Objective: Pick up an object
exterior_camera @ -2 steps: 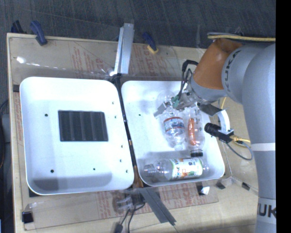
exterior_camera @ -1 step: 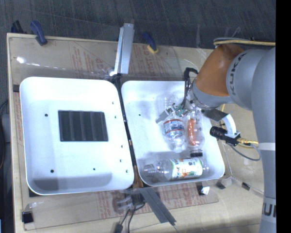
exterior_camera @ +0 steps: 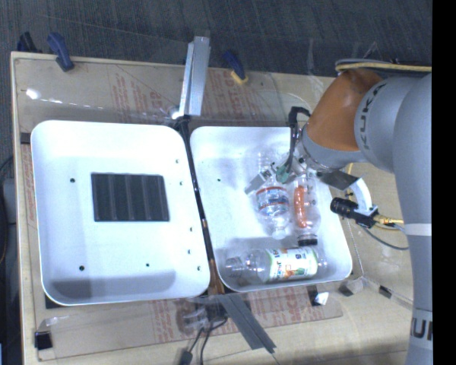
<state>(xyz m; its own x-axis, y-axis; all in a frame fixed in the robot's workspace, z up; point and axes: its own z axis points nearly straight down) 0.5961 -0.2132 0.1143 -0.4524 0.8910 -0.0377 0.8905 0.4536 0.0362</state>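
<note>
The right bin (exterior_camera: 213,166) holds three bottles. A clear plastic bottle (exterior_camera: 272,201) lies near the middle, and a slim orange-filled bottle (exterior_camera: 302,208) lies just right of it. A larger clear bottle with a white and green label (exterior_camera: 281,265) lies along the bin's front wall. My gripper (exterior_camera: 286,170) reaches down from the orange-banded wrist into the upper middle of this bin. It sits right over the top end of the clear bottle, among crinkled clear plastic. The wrist hides the bin's far right corner.
The left bin (exterior_camera: 53,204) has a dark ribbed rectangle (exterior_camera: 129,197) on its floor. A metal bar (exterior_camera: 194,74) stands up at the back between the bins. Blue clamps (exterior_camera: 59,50) hold the bench's back edge. A cable (exterior_camera: 380,223) trails on the right.
</note>
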